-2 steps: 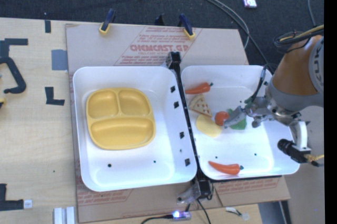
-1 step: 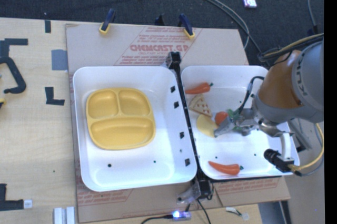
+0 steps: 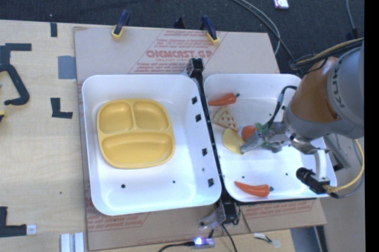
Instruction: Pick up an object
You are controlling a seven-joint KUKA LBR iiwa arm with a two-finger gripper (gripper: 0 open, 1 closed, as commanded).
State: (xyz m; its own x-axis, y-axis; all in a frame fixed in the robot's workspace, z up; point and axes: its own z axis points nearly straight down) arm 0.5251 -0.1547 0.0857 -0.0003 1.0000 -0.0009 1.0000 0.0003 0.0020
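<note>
Gripper low in the right bin, at a cluster of small toy foods; no grasp confirmed.

The gripper (image 3: 253,142) sits over a small red piece (image 3: 248,131) and a pale yellow piece (image 3: 231,141), both lying in the right bin (image 3: 284,186) just beside the divider wall; whether its fingers are parted or closed cannot be told, and nothing is seen held between them. In the inspector's judgement, a clean pick needs the fingers centred on one piece only, since the two lie touching or nearly so. A waffle-patterned piece (image 3: 224,119) lies just beyond the yellow piece, an orange-red pepper (image 3: 224,99) further beyond, and a second pepper (image 3: 253,189) near the bin's front wall, well apart. The left bin (image 3: 95,88) carries a yellow divided plate (image 3: 135,132). The divider wall crowds the approach from that side.
</note>
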